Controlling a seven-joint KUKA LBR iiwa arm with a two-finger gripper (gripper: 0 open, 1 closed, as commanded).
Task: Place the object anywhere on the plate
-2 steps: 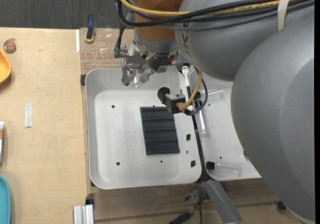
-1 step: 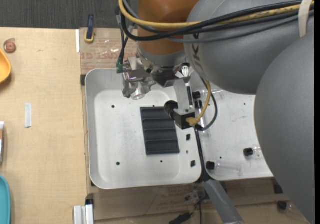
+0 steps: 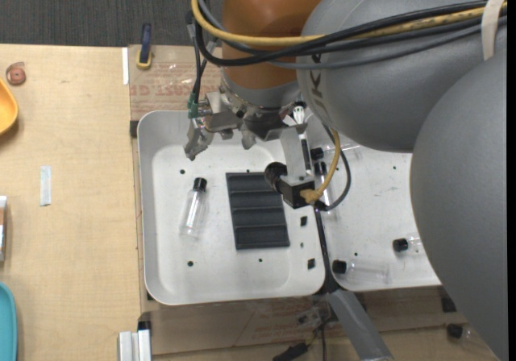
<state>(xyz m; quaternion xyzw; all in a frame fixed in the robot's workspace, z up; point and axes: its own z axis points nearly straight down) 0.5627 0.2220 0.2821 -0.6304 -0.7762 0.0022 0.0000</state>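
A clear plastic vial (image 3: 192,208) with a black cap lies on the floor of the left bin (image 3: 161,271), cap pointing away from me. To its right lies a black ribbed plate (image 3: 256,210), flat in the bin's middle with nothing on it. My gripper (image 3: 219,146) hangs over the back of this bin, above and behind both. Its fingers are spread open with nothing between them; the left fingertip (image 3: 192,150) is a short way behind the vial's cap. The vial and plate lie apart, not touching.
The right bin (image 3: 379,182) holds two more clear vials (image 3: 403,246) (image 3: 359,271) near its front. The grey arm covers the upper right. An orange thing (image 3: 6,109) and small bits lie on the wooden bench at the left.
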